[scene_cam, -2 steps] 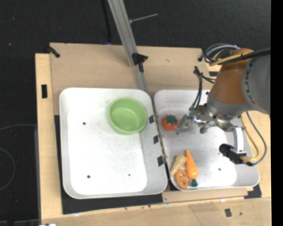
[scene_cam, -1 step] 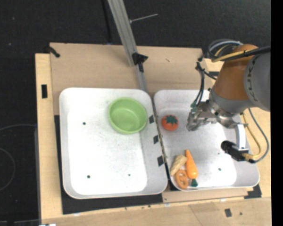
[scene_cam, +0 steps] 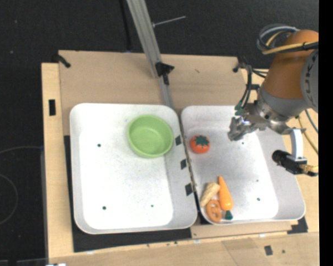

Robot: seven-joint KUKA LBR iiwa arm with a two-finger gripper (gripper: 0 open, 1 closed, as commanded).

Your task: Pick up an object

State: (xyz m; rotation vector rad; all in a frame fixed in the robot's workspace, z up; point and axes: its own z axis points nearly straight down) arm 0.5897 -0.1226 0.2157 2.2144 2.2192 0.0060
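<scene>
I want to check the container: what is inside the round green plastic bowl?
The round green plastic bowl, in the left white bin, shows only its bare green inside. The bin floor under it is covered.

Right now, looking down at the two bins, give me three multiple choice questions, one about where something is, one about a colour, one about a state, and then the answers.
1. Where does the green bowl sit?
A. In the left bin, near its upper right corner
B. In the right bin, beside the carrot
C. On the bare bench outside both bins

2. What colour is the tomato's body?
A. Yellow
B. Red-orange
C. Blue

3. How does the bowl stand?
A. Upside down
B. Tipped on its side
C. Upright, its opening facing up

Answers:
1. A, the bowl lies within the left bin's white floor near the divide.
2. B, the round toy in the right bin is red-orange with a green top.
3. C, its hollow inside and rim face the camera.
</scene>
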